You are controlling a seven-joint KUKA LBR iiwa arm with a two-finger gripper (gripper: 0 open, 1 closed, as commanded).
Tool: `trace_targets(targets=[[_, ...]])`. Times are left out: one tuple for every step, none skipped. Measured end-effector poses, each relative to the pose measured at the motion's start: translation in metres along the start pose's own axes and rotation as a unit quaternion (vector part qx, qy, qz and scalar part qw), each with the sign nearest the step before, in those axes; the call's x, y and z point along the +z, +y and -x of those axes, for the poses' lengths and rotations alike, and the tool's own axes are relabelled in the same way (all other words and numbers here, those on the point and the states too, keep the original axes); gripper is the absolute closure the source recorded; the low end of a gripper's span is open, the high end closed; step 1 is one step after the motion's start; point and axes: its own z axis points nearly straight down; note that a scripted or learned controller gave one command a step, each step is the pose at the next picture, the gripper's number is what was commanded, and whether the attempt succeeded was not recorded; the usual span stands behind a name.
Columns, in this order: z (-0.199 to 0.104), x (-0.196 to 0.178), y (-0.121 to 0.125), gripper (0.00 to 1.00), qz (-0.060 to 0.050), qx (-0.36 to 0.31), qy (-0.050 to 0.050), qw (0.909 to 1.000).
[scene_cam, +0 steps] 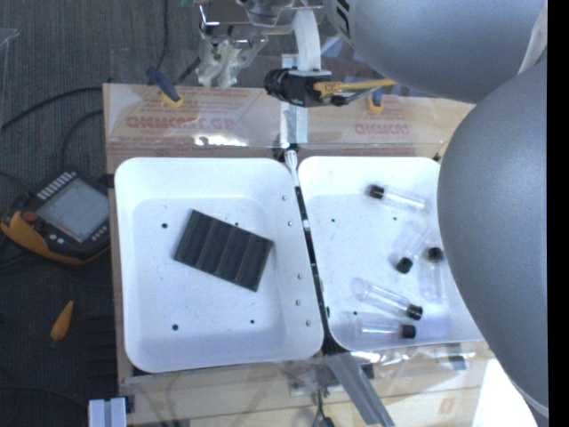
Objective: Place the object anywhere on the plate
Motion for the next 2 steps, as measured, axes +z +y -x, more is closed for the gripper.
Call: trace_targets(targets=[[0.001, -0.001, 0.004, 1.0, 0.001, -0.312, 0.0, 0.95], [-0.003, -0.002, -0.02, 1.0, 0.003, -0.644, 0.001, 0.7648]])
